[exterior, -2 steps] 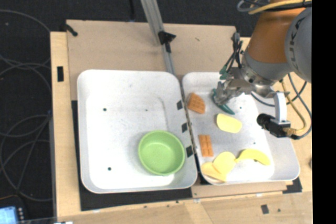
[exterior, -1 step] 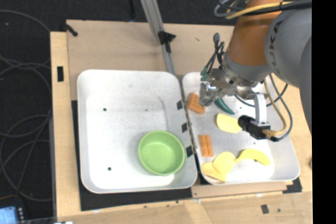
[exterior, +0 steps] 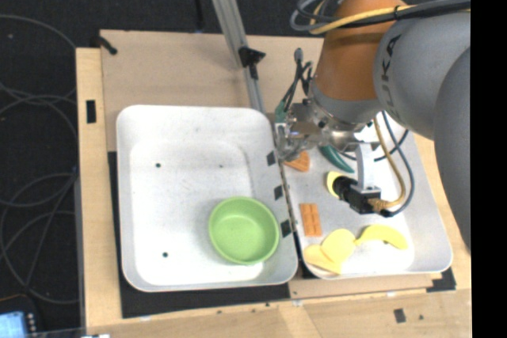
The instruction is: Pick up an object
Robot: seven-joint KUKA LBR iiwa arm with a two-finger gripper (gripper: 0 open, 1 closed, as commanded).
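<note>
My gripper (exterior: 290, 140) hangs over the far left part of the right bin (exterior: 420, 249), close to the wall between the two bins. Just under it lies a small orange wedge (exterior: 299, 162); whether the gripper touches it is hidden by the wrist. Nearer the front of the same bin lie an orange ridged block (exterior: 310, 219), a pale yellow rounded piece (exterior: 333, 249) and a yellow curved piece (exterior: 384, 236). A teal object (exterior: 339, 158) pokes out from under the wrist.
A green bowl (exterior: 243, 229) stands upright at the front right of the left bin (exterior: 158, 146). A slanted metal pole (exterior: 230, 20) rises behind the bins. The bulky grey and orange arm covers the back of the right bin.
</note>
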